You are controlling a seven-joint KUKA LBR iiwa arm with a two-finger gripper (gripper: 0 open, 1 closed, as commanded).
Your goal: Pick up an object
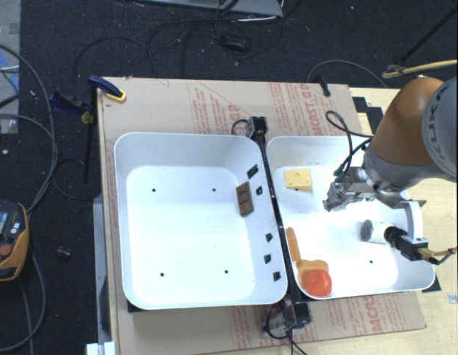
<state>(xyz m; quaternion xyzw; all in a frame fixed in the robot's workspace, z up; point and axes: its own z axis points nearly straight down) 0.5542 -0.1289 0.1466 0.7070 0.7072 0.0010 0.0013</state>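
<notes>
Cheese [299,179] is laid just left of the gripper [337,200], long axis crosswise; the gripper's opening cannot be told.

Bench [184,106]: carries two bins side by side.
Left bin [132,220]: chocolate bar [245,198] lies in it by the right wall, nearer the far edge.
Right bin [354,268]: cheese wedge [299,180] near the far-left corner; stick [293,244] along the left wall; tomato [317,281] in the near-left corner, at the stick's near end.
Gripper [337,198]: over the right bin's middle, right of the cheese wedge.
</notes>
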